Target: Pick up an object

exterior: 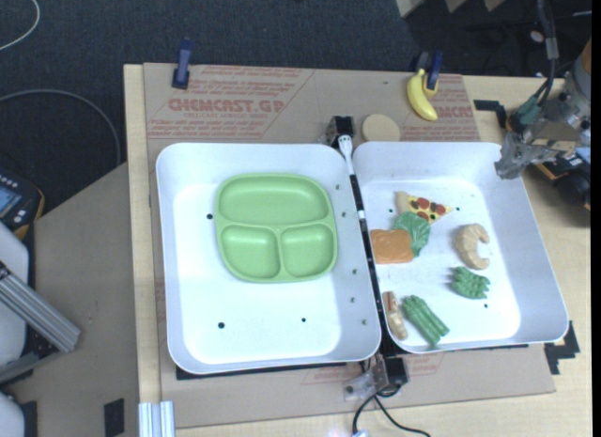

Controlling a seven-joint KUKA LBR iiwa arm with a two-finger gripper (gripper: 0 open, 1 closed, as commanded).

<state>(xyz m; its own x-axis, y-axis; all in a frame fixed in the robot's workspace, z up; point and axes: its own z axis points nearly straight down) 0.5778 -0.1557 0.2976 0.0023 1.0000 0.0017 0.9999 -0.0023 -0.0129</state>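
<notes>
Croissant unobscured, hand blurred

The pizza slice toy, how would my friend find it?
Look in the right white bin, at its top middle. The pizza slice lies just above a green leafy piece. It alone is a yellow triangle with red dots.

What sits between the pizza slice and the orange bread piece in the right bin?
In the camera view, a green leafy piece lies between the pizza slice and the orange bread piece, overlapping both.
</notes>
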